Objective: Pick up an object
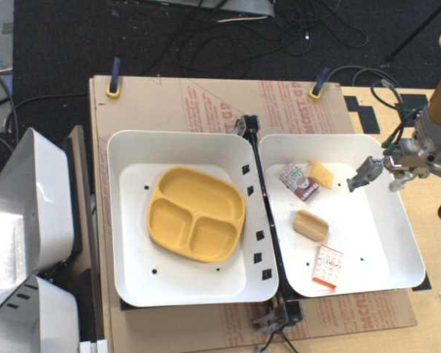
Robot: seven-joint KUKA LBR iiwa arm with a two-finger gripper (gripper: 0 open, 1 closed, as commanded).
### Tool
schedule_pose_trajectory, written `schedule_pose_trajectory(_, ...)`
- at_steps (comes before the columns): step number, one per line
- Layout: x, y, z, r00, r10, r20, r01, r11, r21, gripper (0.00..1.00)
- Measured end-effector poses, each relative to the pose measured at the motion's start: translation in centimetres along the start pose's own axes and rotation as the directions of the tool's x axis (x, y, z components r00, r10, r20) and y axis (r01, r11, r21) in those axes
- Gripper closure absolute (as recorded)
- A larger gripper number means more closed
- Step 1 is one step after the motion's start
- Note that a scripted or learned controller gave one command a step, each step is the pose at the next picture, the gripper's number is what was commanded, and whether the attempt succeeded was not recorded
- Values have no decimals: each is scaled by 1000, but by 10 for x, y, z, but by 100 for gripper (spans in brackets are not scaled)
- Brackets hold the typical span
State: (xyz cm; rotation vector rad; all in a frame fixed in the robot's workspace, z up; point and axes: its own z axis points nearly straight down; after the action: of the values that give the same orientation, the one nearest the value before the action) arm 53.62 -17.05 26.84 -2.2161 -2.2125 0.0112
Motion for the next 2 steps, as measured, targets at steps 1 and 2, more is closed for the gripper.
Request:
schedule_pose_trajectory(1,1,2,-6,1000,-4,2,4,1000,-12,0)
schedule_pose_trajectory(2,1,1,37,1000,0,1,0,1000,-8,0)
